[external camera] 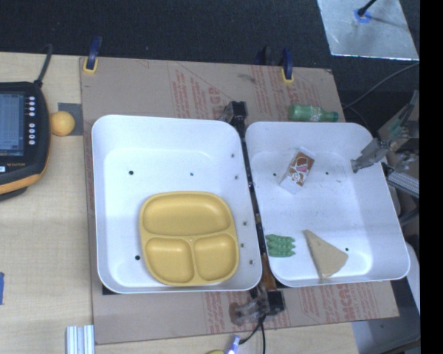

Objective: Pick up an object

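The right bin (pixel 376 220) holds three loose things. A small white and red packet (pixel 298 169) lies near its middle back. At the front left is a green pea pod (pixel 280 245), and beside it a tan wedge (pixel 324 254). My gripper (pixel 369 155) pokes in over the bin's far right rim, above the bare floor and about a hand's width right of the packet. Nothing shows in it. In the left bin (pixel 118 146) a yellow divided plate (pixel 190 237) lies flat.
A green bottle (pixel 314 113) lies on the cardboard just behind the right bin. A teach pendant (pixel 11 140) and an orange ball (pixel 61 122) sit on the bench at the left. Blue clamps (pixel 93 53) hold the cardboard's back edge.
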{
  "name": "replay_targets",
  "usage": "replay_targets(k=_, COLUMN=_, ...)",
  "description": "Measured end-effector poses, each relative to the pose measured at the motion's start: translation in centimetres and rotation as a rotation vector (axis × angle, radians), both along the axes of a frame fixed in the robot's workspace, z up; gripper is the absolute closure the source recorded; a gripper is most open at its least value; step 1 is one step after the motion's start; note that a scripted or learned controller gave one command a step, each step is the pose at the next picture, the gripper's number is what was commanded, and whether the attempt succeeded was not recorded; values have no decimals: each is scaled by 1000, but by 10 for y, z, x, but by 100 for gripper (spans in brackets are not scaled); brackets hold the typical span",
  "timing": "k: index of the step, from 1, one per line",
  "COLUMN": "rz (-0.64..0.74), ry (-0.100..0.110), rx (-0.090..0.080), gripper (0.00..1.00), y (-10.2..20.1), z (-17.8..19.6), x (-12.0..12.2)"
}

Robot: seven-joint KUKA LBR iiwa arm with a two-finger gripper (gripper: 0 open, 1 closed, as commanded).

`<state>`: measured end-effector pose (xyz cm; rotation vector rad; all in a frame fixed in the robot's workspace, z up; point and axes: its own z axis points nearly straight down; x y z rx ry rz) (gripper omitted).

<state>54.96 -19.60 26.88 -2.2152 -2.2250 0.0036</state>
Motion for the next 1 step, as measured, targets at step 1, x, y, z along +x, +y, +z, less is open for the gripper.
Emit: replay_targets(k=1, rz=1, ry=0, rx=-1, gripper=0, y=3, z=-30, x=72)
